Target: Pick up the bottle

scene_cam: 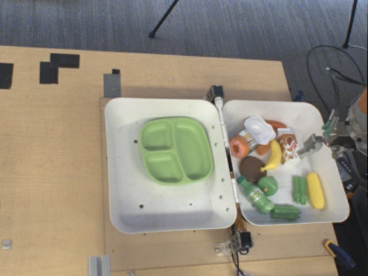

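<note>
The bottle [256, 195] lies hemmed by a brown round [251, 168], green ball [267, 184] and bin wall [237, 203].

Grey robot arm [355, 132] at the right edge, mostly cut off by the frame. Rounded grey housing with a patch of orange band [363, 101] at the top. Metallic silver-grey tool [315, 143] at the end, slim and angular, with thin pale finger pieces. Small teal-green accents on the tool body near the wrist. Dark, nearly black segments and shadowed parts below the wrist block. No readable markings, screws or cables at this size.
</note>
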